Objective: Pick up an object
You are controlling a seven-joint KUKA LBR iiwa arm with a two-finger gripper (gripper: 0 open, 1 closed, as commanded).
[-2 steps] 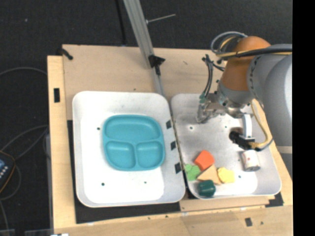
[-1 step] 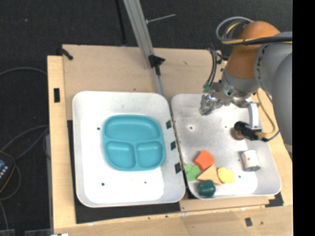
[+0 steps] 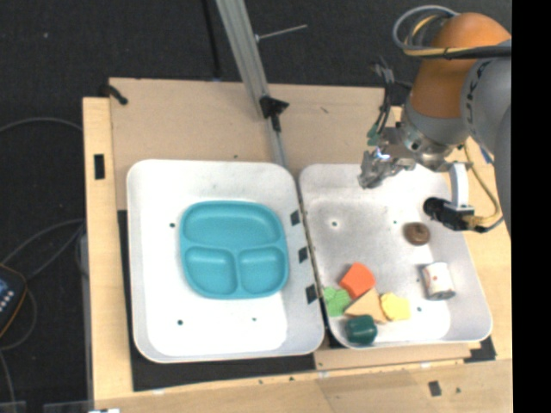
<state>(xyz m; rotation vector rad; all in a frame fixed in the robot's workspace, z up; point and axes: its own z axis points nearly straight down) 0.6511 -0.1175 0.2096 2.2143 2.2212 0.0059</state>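
Camera view, looking down at a slant, shows the loose objects gathered in the right bin [image 3: 344, 198], mostly toward its near edge. An orange block [image 3: 358, 278] lies near the middle of that edge, with a light green piece [image 3: 335, 300] touching its near-left side, a tan wedge [image 3: 366, 306] just below it, a yellow piece [image 3: 395, 306] to the wedge's right and a dark green piece [image 3: 361, 329] at the bin's near rim. A white cylinder [image 3: 437, 280] lies close to the right edge, and a small brown round object [image 3: 417, 233] sits farther back, apart from the rest. The gripper [image 3: 372, 174] hangs over the far edge of this bin, well apart from every object, with nothing between its fingers; whether they are spread or closed cannot be told. In the left bin [image 3: 155, 188], a teal divided tray [image 3: 232, 248] rests near the centre.
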